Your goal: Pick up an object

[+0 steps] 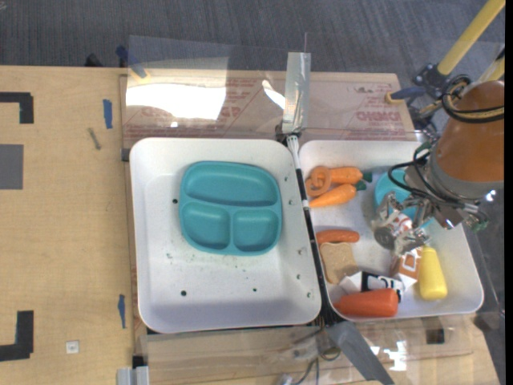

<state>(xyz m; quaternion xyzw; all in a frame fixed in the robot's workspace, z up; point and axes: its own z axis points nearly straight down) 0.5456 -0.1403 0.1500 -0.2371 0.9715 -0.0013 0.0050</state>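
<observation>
Claw (398, 229) low in right bin (473, 299), finger state impossible to tell; beside yellow mustard bottle (432, 272); teal divided plate (230, 208) in left bin (152, 239).

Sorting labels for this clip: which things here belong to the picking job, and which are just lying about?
Job: gripper; right bin's carrots, yellow bottle, bread slice, red pieces.

Lying about: teal divided plate in the left bin; blue tape.

Wooden bench (56, 239), grey floor (240, 6)
</observation>
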